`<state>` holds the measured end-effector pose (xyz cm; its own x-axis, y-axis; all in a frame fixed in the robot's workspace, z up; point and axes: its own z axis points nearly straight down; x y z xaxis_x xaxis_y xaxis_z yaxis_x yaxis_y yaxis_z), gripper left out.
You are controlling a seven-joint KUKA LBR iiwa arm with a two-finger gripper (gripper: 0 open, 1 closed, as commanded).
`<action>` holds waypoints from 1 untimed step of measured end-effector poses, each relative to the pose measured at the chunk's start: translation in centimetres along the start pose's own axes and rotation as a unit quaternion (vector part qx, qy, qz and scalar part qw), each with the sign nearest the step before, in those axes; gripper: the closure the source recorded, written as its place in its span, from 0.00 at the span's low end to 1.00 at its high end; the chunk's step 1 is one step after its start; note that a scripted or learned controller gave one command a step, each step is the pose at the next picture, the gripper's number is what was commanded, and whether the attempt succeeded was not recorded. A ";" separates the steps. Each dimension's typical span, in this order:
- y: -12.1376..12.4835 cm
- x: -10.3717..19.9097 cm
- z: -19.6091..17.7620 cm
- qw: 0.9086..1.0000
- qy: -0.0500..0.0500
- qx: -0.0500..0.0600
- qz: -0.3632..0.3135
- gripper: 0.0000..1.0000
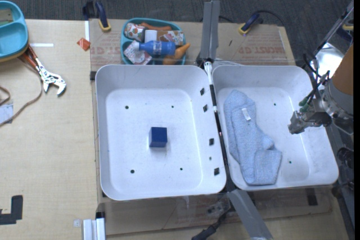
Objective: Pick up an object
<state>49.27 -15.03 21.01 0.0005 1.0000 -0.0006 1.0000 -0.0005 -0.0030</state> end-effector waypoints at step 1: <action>6.3 2.1 9.9 0.997 0.000 0.000 0.079 1.00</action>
